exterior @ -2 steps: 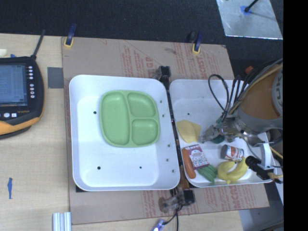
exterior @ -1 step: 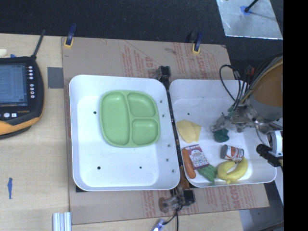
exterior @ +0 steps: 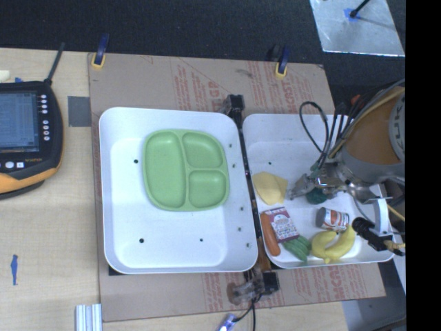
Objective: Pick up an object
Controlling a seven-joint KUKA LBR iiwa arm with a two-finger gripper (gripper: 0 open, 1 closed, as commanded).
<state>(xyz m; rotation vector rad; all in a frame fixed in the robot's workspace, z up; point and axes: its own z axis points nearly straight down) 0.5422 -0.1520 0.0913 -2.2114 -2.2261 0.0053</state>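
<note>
We are seeing the gripper reaching low into the right bin; how far it is open we cannot tell. A dark green object is sitting right beneath it. Just left is lying a pale yellow piece; below, a small can and banana.

Right bin held the loose objects. A pale yellow wedge-shaped piece lay flat at its left side. Nearer lay a red-and-white packet, beside an orange carrot and a green vegetable. A yellow banana lay curved at the near edge, a small can on its side just beyond it. A dark green item sat under the gripper
</note>
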